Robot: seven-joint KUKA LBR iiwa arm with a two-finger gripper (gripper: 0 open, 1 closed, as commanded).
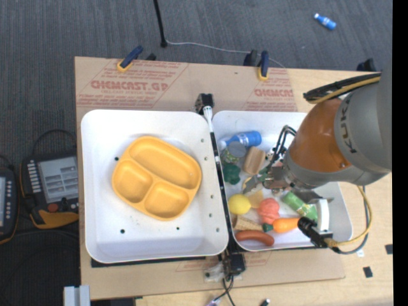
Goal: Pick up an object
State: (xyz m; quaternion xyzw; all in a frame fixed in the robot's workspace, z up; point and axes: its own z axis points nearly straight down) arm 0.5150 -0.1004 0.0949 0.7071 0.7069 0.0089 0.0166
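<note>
One gripper (260, 178) hangs low in the right bin (341, 225), its state not discernible from this angle. Candidate object: the yellow lemon (240, 204), lying just below-left of the gripper, apparently untouched, roundish, no long axis.

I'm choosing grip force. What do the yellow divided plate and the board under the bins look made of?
Yellow divided plate: probably smooth moulded plastic, uniform colour with rounded compartment ridges. Board: apparently matte tan cardboard or fibreboard, with red printed lettering.
</note>
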